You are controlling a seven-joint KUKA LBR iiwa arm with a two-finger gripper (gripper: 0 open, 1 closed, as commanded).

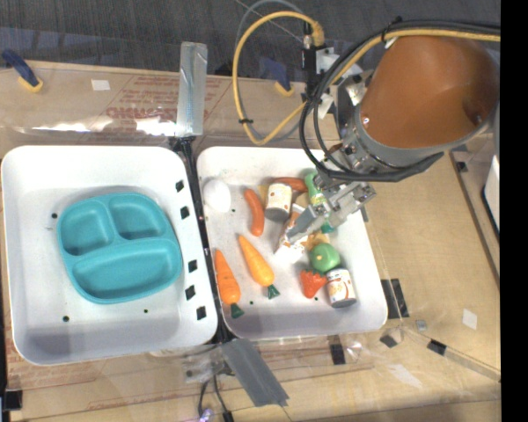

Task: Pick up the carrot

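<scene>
Camera view, from left to right: left white bin (18, 236) carrying a teal divided plate (119, 244); right white bin (370, 271) crowded with toy food. Near the right bin's left wall, a carrot (226, 281) lying lengthwise, green stub toward the front; just beside it, a second carrot (257, 262) on a slant; farther back, a smaller orange piece (255, 212) and a white egg-like ball (216, 195). Then a small can (279, 200), a green round fruit (325, 257), a red strawberry (312, 283) and another can (339, 288).

Hand (306, 229) low over the bin's middle-right, well apart from both carrots, fingers seemingly slightly apart with nothing clamped between them, though hard to read against the clutter.

Likely trouble: closing here, on the can or green fruit instead of a carrot. Reaching left, risk of nudging the slanted carrot into its neighbour. For the carrot at the wall, little room for a finger on the wall side, so a possible slip or pinch against the bin.
</scene>
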